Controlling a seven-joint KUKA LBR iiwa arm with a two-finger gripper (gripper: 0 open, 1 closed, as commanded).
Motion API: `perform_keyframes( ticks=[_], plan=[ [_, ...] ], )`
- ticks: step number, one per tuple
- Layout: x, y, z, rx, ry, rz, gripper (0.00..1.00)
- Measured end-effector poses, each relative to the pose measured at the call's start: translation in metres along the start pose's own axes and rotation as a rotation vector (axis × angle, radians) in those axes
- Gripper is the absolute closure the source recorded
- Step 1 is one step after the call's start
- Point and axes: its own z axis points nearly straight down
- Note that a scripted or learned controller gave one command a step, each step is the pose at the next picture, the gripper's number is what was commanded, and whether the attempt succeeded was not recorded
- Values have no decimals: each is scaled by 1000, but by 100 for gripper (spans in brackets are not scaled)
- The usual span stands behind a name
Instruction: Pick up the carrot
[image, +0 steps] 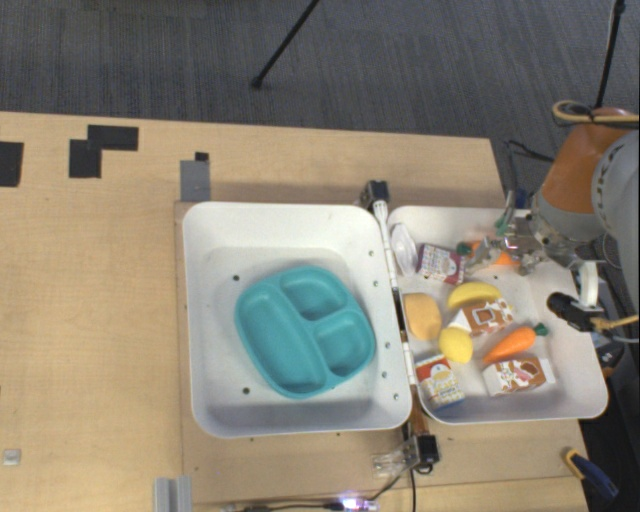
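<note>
The carrot (510, 342), orange with a small green top, lies slanted in the right bin (585, 395), between two small cartons. My gripper (512, 246) hangs over the bin's far right part, well beyond the carrot and apart from it. Just under the gripper a small orange thing (504, 261) lies on the bin floor.
Around the carrot lie a banana (474, 293), a lemon (456, 345), a tan bread roll (422, 316), cartons (518, 375) (487, 316) (440, 382) and a pink packet (437, 262). The left bin (205, 400) holds a teal divided plate (258, 330).
</note>
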Motion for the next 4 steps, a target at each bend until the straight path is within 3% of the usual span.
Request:
perform_keyframes(
  ticks=[1, 2, 3, 4],
  plan=[
    [2, 3, -11, -5, -3, -9, 100],
    [2, 3, -11, -5, -3, -10, 0],
    [-3, 14, -1, 1, 2, 101, 0],
    [3, 15, -11, 13, 13, 91, 100]
  ],
)
